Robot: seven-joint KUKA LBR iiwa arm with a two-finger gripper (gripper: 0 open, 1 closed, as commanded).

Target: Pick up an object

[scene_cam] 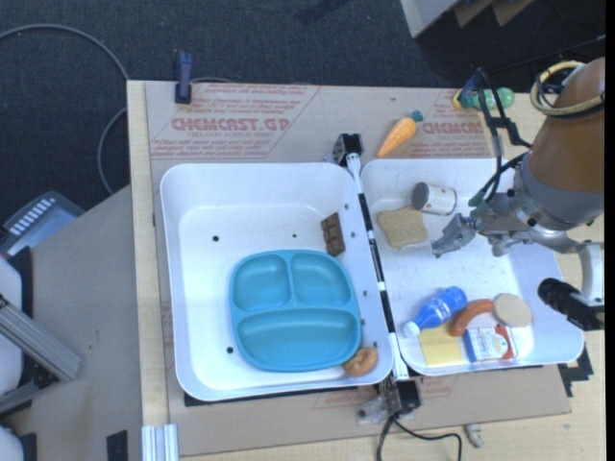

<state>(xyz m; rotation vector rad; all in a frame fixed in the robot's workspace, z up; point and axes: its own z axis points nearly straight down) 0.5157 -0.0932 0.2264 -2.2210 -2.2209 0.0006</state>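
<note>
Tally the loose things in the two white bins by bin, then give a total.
Left bin: 3 (blue tray, brown block, pastry)
Right bin: 7 (can, bread, bottle, sausage, bun, yellow block, carton)
Total: 10

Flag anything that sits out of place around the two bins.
The toy carrot lies on the cardboard behind the right bin, outside both bins. In the left bin, a pretzel-like brown piece sits wedged beside the blue divided plate.

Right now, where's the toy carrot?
The toy carrot lies on the bench outside the bins, just beyond the right bin's far left corner.
</note>
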